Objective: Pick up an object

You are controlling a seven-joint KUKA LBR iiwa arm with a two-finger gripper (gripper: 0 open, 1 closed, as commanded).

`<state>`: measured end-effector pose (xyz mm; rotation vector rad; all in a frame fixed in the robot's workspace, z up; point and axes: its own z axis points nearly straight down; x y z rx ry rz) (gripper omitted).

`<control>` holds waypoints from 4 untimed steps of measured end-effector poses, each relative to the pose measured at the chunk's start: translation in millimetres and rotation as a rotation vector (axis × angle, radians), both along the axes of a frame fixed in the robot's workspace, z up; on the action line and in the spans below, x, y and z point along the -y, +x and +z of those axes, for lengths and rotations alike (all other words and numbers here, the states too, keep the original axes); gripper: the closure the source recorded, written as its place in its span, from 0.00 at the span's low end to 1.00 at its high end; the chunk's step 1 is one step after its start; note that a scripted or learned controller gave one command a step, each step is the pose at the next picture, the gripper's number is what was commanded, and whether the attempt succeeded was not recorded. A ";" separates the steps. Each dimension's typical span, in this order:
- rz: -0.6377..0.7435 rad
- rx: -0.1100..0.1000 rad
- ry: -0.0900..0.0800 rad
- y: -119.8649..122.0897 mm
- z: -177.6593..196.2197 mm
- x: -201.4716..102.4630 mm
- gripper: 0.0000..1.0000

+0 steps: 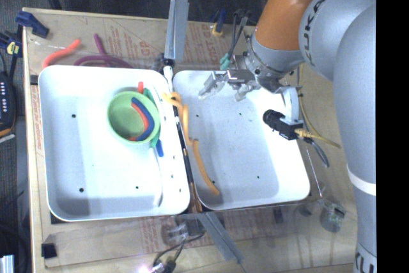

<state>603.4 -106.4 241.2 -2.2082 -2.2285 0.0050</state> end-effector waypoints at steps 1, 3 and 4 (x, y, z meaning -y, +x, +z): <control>0.346 0.018 -0.011 38.5 -133.4 12.7 0.00; 0.203 0.000 -0.002 3.2 -131.8 41.8 1.00; 0.154 0.004 -0.002 34.0 -48.4 -29.9 1.00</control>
